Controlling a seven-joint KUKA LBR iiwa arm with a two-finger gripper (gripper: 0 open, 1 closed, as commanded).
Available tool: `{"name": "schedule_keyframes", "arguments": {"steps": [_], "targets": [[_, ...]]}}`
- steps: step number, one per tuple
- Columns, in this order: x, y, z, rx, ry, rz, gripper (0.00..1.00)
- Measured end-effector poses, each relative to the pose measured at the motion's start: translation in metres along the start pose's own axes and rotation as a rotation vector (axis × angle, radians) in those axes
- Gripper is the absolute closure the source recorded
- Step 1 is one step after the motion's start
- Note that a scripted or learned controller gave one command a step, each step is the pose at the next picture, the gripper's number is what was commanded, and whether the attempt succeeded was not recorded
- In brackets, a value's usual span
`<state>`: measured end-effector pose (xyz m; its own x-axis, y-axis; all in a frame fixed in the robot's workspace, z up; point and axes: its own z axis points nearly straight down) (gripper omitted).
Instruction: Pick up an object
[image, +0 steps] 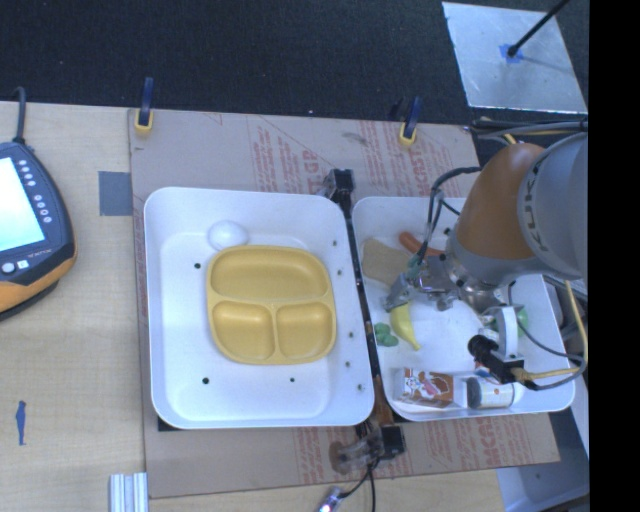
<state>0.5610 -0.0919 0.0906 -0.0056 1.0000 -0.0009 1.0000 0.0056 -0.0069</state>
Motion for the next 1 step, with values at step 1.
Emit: {"name": "schedule_keyframes", "arguments": {"steps": [1], "targets": [[-0.0168,-0.0618,-0.014,-0.002,0.0,0.0,0.0]]}}
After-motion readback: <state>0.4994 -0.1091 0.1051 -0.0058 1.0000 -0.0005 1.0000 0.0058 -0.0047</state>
